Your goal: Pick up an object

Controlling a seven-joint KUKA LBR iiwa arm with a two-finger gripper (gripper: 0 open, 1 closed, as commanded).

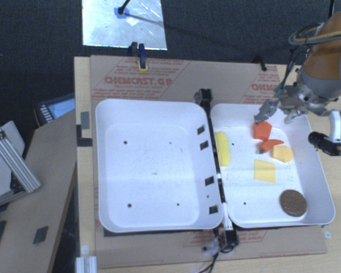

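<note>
The jaws [271, 111], spread and holding nothing, hover just above the carrot [262, 131], probably light, stiff, slippery plastic, best pinched across its middle.

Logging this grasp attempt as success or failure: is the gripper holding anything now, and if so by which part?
It cannot be told. The gripper sits just above the orange piece in the right bin.
</note>
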